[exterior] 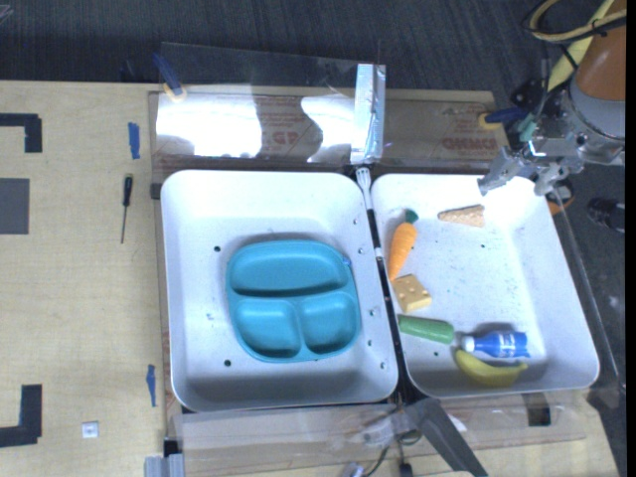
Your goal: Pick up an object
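The gripper [517, 172], its grip state impossible to tell, hovers at the right bin's [571, 296] far corner with carrot [399, 247], banana [487, 368] and other items unpicked.

right bin [556, 266] centre: free | toys [467, 341] crowd left, front | left bin: blue tray [291, 298]

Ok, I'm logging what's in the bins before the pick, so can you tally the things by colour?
Orange: 1, the carrot
Tan or yellow: 3, the cracker, the cheese wedge, the banana
Green: 1, the cucumber-like stick
Blue and white: 1, the bottle
Teal: 1, the divided tray in the left bin
Total: 7
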`<state>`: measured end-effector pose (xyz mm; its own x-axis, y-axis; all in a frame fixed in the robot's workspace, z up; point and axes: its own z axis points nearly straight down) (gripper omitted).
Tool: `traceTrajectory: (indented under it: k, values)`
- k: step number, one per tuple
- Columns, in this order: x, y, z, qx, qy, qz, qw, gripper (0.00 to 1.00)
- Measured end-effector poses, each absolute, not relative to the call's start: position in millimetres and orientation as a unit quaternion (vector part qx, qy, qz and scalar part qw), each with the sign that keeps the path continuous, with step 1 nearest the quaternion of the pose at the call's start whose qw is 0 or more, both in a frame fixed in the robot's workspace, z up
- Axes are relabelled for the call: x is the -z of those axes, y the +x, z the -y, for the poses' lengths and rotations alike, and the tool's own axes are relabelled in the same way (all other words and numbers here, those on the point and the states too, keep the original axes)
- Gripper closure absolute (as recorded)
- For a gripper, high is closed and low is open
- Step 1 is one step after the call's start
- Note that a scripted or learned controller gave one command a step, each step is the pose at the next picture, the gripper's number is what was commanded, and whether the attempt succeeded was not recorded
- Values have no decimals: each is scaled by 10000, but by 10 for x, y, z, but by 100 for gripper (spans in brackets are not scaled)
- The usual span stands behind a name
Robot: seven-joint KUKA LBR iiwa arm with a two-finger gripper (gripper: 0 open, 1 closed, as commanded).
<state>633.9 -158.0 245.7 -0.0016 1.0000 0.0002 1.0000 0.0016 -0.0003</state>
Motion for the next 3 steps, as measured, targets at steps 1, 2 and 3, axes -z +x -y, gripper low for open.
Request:
traceTrajectory:
  k: [1, 2, 3]
  values:
    - [-1330, 5961, 935, -17, -6940, 7200, 32, 0]
    - [-1084, 5758, 1539, -15, -6903, 7235, 11, 0]
    - [-878, 6115, 955, 0, -6473, 7623, -24, 0]
